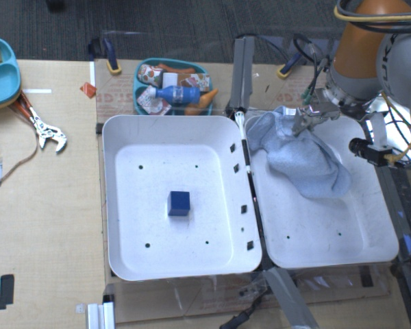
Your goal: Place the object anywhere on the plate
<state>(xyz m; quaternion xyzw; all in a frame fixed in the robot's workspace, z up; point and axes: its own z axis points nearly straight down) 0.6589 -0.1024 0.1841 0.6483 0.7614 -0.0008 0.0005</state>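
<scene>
Single overhead view. The arm (370, 43) reaches in from the right, and its gripper (306, 120) is low over the back left corner of the right bin (370, 252), directly at the grey-blue cloth (305, 166). Claw state: cannot tell. The tip is small and seen against the fabric, so wide or narrow is not readable, and no grasp can be confirmed. The cloth lies crumpled in the back left part of that bin, bunched against the wall nearest the divider, with a broader lobe spread toward the bin's middle. The folds rise toward the gripper, which could mean a pinch or could just be how it was dropped. My reading is that the cloth is the task's object, since the tool is at it. It is soft and will sag and trail if lifted by one point, so approaching a raised fold makes sense. The left bin (123, 252) holds a small blue block (179, 203), sitting flat near its centre, well apart from the arm and untouched. I can't pick out anything I would call a plate in either bin, so the drop target is unclear and the placement step is not done. Outside the bins on the bench: a teal tub of mixed toy groceries (172, 88) just behind the left bin, a wrench (46, 134) and a teal tray (1, 70) far left. These look like spare props kept out of reach.
</scene>
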